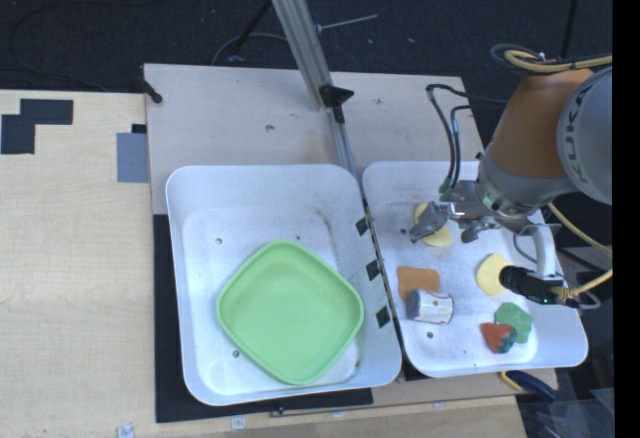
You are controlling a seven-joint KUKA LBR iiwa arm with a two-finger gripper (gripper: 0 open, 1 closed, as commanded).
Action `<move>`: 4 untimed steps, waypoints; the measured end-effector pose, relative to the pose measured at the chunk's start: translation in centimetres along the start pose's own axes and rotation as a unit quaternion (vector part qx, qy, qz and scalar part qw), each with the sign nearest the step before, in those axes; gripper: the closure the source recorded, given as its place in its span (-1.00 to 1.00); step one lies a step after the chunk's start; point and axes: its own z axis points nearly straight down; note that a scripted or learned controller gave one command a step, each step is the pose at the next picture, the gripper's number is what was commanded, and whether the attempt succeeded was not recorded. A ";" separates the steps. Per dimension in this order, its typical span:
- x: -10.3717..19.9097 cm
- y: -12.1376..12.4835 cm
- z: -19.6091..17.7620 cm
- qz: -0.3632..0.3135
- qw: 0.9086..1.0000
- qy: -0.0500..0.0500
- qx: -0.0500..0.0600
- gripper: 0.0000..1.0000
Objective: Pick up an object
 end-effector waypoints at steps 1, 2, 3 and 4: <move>0.3 0.6 6.0 0.000 1.000 0.000 0.001 -1.00; 0.2 0.7 4.7 0.001 1.000 0.000 -0.002 1.00; 1.0 0.6 -1.1 0.000 1.000 0.000 -0.005 1.00; 1.2 1.5 -6.9 0.000 1.000 -0.001 -0.005 1.00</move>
